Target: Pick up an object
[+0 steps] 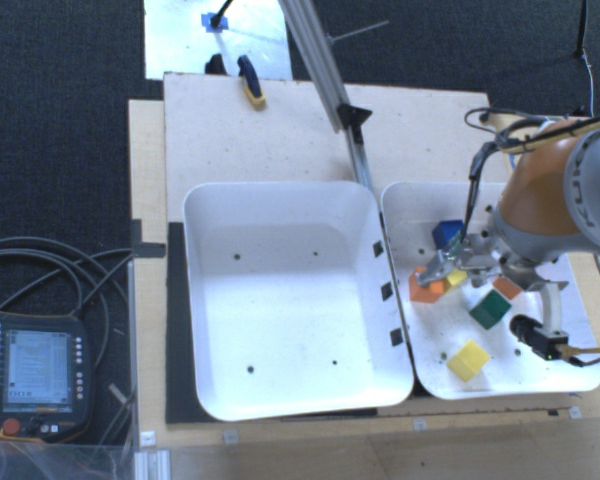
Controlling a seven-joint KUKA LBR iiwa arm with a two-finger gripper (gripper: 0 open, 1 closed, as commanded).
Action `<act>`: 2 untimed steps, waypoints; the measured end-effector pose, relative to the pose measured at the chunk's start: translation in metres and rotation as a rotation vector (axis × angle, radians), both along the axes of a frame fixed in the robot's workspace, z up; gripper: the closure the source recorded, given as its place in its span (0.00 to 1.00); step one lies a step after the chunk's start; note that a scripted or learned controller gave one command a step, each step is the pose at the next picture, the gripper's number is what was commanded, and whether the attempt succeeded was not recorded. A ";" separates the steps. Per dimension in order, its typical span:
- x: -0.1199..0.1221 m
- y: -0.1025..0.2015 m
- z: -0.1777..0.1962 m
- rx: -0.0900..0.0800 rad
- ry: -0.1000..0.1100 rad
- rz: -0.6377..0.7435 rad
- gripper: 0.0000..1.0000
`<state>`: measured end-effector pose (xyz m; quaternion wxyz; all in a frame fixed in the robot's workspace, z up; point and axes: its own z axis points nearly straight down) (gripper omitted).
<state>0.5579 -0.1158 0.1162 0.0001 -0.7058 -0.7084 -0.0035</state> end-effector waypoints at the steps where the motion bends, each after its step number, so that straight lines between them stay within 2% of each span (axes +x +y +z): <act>1: 0.002 -0.002 0.014 -0.003 -0.007 0.002 1.00; 2: 0.001 -0.004 0.078 -0.007 -0.003 0.000 1.00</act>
